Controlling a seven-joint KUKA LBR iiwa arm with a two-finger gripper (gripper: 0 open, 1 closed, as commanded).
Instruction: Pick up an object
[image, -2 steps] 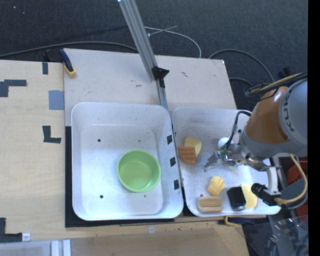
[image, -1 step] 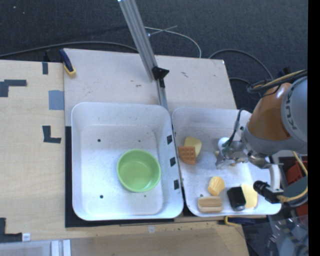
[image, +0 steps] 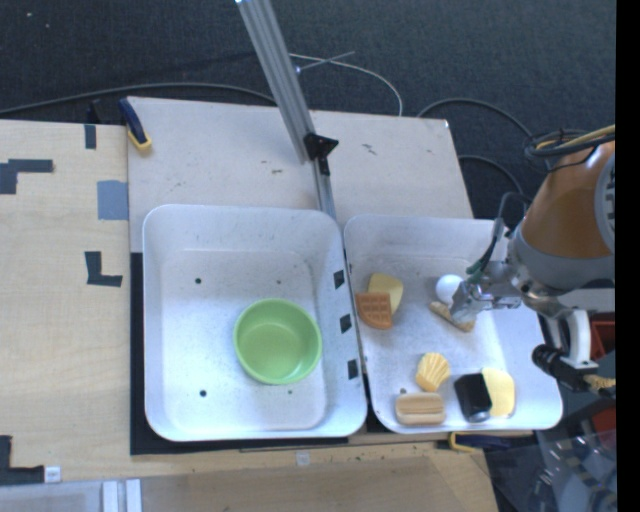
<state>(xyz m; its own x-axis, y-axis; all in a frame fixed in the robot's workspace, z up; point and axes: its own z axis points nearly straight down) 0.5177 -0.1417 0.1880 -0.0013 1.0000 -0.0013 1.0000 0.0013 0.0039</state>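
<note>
My gripper (image: 466, 303) hangs low over the right bin (image: 420, 240), near its right side, just above a small tan stick-like piece (image: 452, 316) and a white egg-shaped object (image: 448, 287). A brown and yellow wedge (image: 379, 301) lies at the bin's left. Along the front of the bin lie a ridged yellow piece (image: 432, 371), a tan bun (image: 419, 408) and a black and yellow object (image: 485, 394). The left bin (image: 190, 250) holds a green bowl (image: 278, 341).
A slanted metal pole (image: 290, 95) crosses the bench behind the bins. A blue and yellow tool (image: 135, 125) lies at the back left. Cables trail over the dark floor behind the bench. The arm's orange band (image: 570, 215) stands over the right bin's right rim.
</note>
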